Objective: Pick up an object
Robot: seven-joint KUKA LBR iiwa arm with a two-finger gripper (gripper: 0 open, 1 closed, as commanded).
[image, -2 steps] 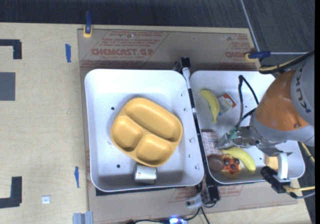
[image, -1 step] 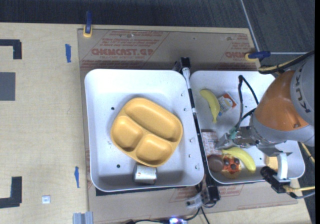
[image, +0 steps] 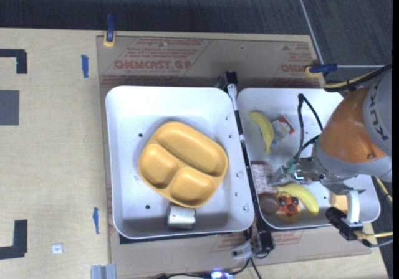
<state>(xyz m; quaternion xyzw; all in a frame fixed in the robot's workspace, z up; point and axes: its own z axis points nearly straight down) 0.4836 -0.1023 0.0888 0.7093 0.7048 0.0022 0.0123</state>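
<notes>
In the right bin (image: 368, 206) my gripper (image: 290, 175) reaches down from the grey and orange arm (image: 352, 134). It hovers just above a yellow banana (image: 304, 195) lying at the bin's front. Beside that banana sits a small red and orange object (image: 286, 205), with a brown item (image: 268, 199) to its left. A second banana (image: 263, 127) lies at the back of the bin, next to a small white and red packet (image: 285, 126). The arm hides the right part of the bin.
The left bin (image: 124, 147) holds a yellow divided plate (image: 182, 162) in its middle and a small grey metallic block (image: 181, 216) near its front wall. A printed wrapper (image: 260, 175) lies by the right bin's left wall. Cables run along the divider between the bins.
</notes>
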